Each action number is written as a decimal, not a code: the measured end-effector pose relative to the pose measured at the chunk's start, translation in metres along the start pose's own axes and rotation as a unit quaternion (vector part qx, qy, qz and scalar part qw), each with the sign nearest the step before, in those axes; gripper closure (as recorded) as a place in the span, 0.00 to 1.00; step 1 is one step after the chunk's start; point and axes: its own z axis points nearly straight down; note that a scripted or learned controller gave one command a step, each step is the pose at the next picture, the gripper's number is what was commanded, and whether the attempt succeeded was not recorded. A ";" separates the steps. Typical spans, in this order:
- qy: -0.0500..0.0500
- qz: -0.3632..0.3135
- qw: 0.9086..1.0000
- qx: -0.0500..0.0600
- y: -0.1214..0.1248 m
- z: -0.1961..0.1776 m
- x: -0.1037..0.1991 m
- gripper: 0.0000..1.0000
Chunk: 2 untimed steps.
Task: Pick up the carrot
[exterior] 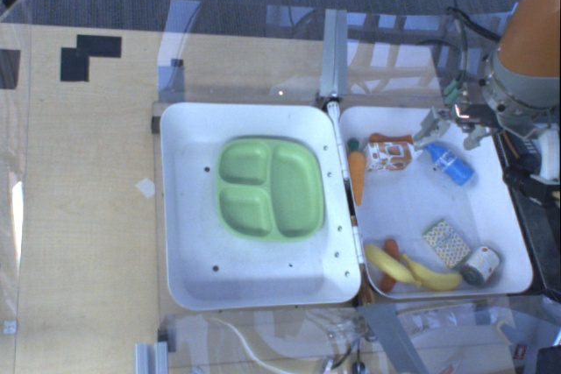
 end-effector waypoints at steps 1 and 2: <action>0.001 0.094 0.996 0.001 0.038 0.099 0.031 0.00; 0.001 0.218 0.976 -0.003 0.014 0.194 -0.007 0.00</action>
